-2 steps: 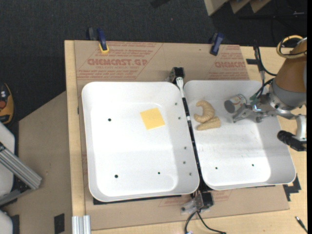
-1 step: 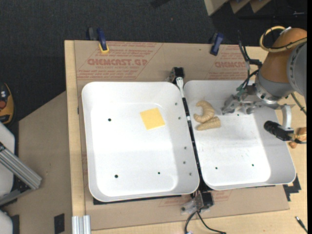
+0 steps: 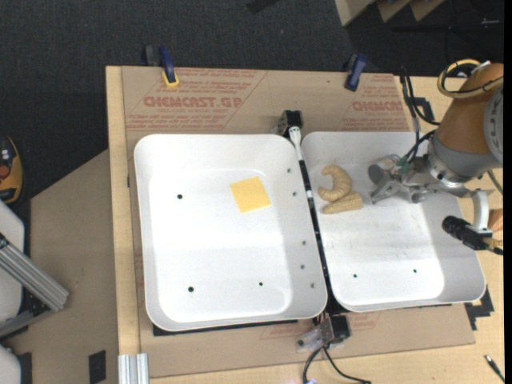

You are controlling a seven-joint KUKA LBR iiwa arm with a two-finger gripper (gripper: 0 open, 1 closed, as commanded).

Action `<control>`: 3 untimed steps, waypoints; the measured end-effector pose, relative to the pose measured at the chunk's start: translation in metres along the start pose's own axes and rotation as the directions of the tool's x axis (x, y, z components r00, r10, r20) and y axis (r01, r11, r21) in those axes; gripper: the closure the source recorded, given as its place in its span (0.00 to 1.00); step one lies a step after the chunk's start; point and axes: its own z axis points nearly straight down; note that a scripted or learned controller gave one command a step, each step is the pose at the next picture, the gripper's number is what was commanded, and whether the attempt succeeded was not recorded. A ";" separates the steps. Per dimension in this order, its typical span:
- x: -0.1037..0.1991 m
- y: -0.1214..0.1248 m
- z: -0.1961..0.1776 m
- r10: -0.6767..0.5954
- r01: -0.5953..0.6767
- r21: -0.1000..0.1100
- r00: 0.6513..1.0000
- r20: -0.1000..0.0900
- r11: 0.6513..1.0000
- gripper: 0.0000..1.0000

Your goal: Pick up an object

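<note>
Croissant-shaped beige object (image 3: 338,189), curved and lying flat, sits in the far left part of the right bin (image 3: 384,290), close to the rim shared with the left bin (image 3: 216,302). Going by size: the brown bench board (image 3: 240,94) carries both white bins side by side, and two blue clamps (image 3: 168,64) hold its far edge. The grey arm (image 3: 472,126) with its orange band reaches in from the right, over the far part of the right bin. Its gripper (image 3: 382,181) hangs just to the right of the beige object, apart from it, with nothing seen between its fingers; whether they are spread or pressed together I cannot tell. A yellow square (image 3: 250,194) lies flat in the left bin, near its middle.
</note>
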 end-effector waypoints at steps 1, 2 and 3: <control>-0.001 0.069 -0.001 -0.005 0.005 -0.013 1.000 0.005 1.000 0.00; -0.001 0.067 -0.013 -0.004 0.004 -0.012 1.000 0.005 1.000 1.00; 0.093 0.067 -0.066 -0.011 0.011 -0.010 1.000 -0.001 1.000 1.00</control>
